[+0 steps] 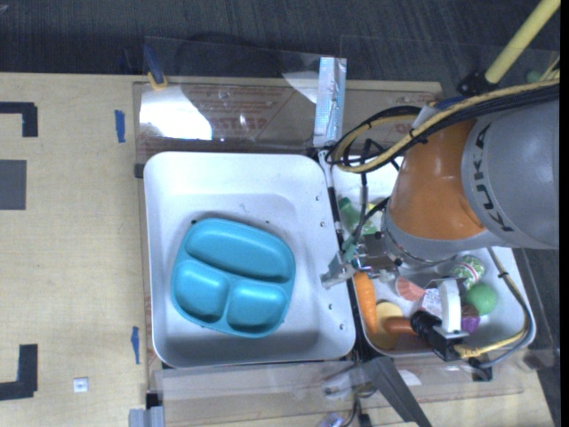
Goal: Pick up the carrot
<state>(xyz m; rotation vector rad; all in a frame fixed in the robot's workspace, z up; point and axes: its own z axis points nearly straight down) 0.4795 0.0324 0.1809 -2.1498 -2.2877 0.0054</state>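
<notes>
The long orange carrot lies along the left wall of the shallow white right bin, just beside the grey-and-orange arm's hand, whose grip I cannot tell.

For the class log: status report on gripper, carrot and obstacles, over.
Gripper low over right bin, fingers unclear. Carrot lying by bin's left wall, not gripped. Toys crowd beside it; arm overhangs bin.
</notes>
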